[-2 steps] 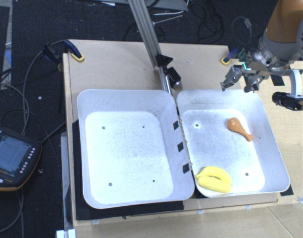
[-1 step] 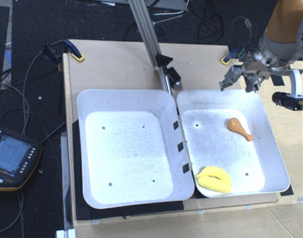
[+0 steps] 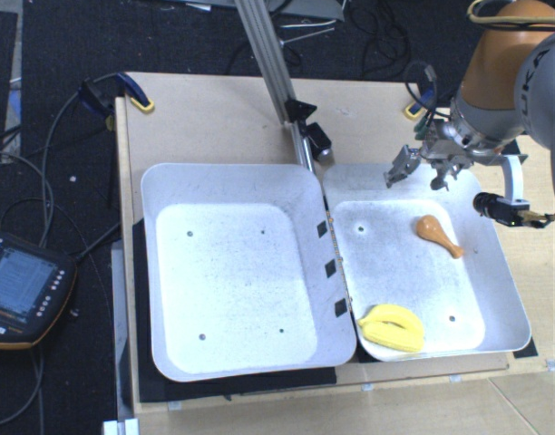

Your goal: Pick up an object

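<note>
With the gripper (image 3: 420, 172) spread wide and holding nothing above the right bin (image 3: 495, 270), bring it down over the orange drumstick-shaped toy (image 3: 438, 234) just below, straddling its narrow neck.

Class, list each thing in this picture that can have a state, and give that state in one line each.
Gripper: open, holding nothing, above the far edge of the right bin.
Orange drumstick: lying flat in the right bin, not touched.
Yellow banana: lying at the near edge of the right bin, not touched.
Left bin: lying flat beside the right bin.
</note>
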Tool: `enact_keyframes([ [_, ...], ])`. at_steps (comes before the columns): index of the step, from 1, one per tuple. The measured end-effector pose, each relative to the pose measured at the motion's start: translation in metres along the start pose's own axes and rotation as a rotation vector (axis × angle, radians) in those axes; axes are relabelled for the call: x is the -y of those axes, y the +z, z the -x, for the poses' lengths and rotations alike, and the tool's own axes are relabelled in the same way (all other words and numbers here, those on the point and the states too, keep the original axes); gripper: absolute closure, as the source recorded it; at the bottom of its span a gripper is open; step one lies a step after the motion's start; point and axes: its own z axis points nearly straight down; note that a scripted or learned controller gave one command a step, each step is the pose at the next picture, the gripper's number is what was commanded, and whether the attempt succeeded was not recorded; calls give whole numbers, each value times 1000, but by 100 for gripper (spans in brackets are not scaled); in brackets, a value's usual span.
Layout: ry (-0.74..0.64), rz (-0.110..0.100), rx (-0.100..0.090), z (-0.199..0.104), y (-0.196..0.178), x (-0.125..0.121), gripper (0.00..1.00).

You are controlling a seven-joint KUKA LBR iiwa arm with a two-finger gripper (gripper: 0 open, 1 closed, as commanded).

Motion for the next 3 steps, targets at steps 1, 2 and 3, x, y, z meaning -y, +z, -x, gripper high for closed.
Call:
enact_keyframes([
  [1, 1, 0, 0, 6, 61, 1, 0],
  [2, 1, 1, 0, 6, 110, 2, 0],
  [3, 0, 6, 1, 6, 97, 0, 100],
])
